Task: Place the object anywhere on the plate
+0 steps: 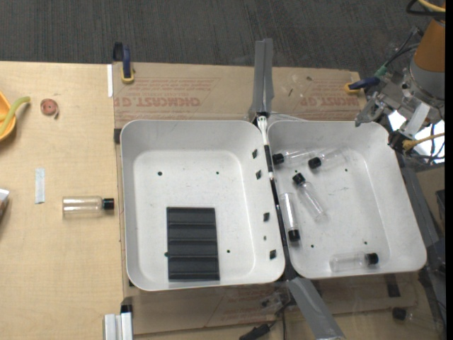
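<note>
A black ridged plate (191, 244) lies flat in the left bin (141, 154), toward its near side. Several clear vials with black caps lie in the right bin (396, 211): two near the far wall (297, 157) (330, 161), one slanted in the middle (308, 195), one along the left wall (289, 214), and one by the near rim (352, 262). My gripper (376, 109) hangs above the right bin's far right corner, apart from all the vials. Cables and the wrist crowd around it.
On the wooden bench left of the bins lies another clear vial (85, 205), with a small white strip (39, 185), a reddish disc (48, 106) and a yellow object (7, 119). Clamps (124, 62) (357, 86) hold the cardboard behind the bins.
</note>
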Robot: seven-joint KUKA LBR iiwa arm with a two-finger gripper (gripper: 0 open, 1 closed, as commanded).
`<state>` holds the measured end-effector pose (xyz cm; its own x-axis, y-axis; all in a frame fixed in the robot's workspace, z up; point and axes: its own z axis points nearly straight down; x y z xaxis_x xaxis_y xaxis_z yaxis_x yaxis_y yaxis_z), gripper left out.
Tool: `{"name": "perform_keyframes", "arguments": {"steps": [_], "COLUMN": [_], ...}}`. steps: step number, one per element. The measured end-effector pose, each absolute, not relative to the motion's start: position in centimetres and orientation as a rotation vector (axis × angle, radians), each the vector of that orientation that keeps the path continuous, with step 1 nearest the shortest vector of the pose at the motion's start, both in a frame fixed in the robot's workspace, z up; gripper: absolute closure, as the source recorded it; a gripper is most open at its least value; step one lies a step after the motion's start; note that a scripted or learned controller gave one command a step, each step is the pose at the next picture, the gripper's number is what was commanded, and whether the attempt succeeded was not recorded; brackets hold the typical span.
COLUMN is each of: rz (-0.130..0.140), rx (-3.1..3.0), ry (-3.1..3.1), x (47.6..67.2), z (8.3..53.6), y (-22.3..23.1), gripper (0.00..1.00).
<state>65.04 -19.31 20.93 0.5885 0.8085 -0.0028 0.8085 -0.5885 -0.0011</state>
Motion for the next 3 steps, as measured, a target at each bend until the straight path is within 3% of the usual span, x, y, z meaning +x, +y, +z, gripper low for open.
{"name": "perform_keyframes", "arguments": {"steps": [1, 2, 3], "rz": [-0.004, -0.006, -0.007], "rx": [2.625, 2.63, 2.776], "ry": [1.724, 1.719, 1.471], "x": [65.9, 63.0, 65.1], "z": [26.3, 41.6, 44.0], "y": [-21.4, -21.1, -11.9], "gripper": [0.0, 0.0, 0.0]}}
